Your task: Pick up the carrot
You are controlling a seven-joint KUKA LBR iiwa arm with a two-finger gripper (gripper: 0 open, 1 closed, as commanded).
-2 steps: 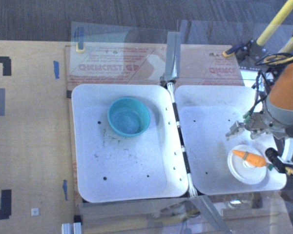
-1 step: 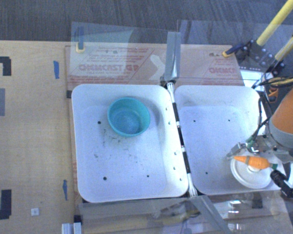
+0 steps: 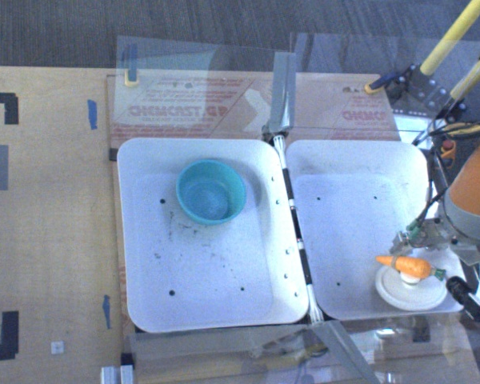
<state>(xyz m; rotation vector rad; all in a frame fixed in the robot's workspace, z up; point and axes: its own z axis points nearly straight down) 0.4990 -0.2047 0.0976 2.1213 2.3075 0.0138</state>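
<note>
The carrot [image 3: 406, 265] lies on a small white plate [image 3: 410, 290] in the near right corner of the right bin [image 3: 344, 214] — orange, with its green end pointing right. The gripper [image 3: 420, 238] sits just beside it at the bin's right edge; whether it is open or closed cannot be told. A teal bowl [image 3: 211, 191] stands upright in the left bin [image 3: 192, 294].

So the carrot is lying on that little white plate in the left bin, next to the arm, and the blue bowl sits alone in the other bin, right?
Not quite. The camera view shows the carrot lying on the little white plate in the right bin, next to the arm. The blue bowl sits alone in the left bin.
</note>
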